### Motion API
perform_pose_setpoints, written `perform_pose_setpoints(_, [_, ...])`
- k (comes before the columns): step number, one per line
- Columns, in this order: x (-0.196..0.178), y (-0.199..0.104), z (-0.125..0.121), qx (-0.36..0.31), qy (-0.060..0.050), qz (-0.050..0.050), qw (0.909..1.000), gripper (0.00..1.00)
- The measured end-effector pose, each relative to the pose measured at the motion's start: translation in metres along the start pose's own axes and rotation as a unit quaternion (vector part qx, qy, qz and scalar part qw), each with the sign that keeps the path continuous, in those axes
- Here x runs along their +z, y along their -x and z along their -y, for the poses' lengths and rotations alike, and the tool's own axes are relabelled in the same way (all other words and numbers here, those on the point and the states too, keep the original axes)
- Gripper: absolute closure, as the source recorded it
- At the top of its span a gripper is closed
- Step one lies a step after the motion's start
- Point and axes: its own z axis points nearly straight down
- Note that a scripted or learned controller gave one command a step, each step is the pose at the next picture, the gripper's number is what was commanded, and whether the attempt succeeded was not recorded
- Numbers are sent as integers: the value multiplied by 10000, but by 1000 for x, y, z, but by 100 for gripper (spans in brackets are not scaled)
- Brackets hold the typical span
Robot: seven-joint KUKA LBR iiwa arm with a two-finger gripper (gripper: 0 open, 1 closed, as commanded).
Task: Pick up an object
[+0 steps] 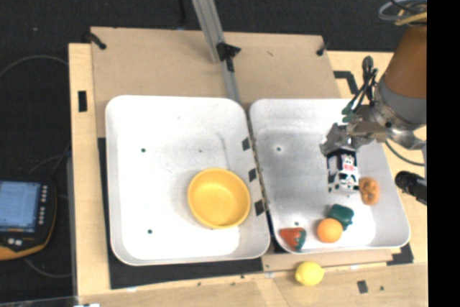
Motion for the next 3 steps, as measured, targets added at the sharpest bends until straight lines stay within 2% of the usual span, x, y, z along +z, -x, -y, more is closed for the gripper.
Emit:
perform_pose_setpoints(1, [6, -46, -11, -3, -14, -8, 10000, 100])
perform_pose_setpoints(2, [24, -93, -36, -5, -8, -3, 10000, 100])
perform_pose_setpoints(3, [24, -150, -56, -12, -5, -12, 10000, 100])
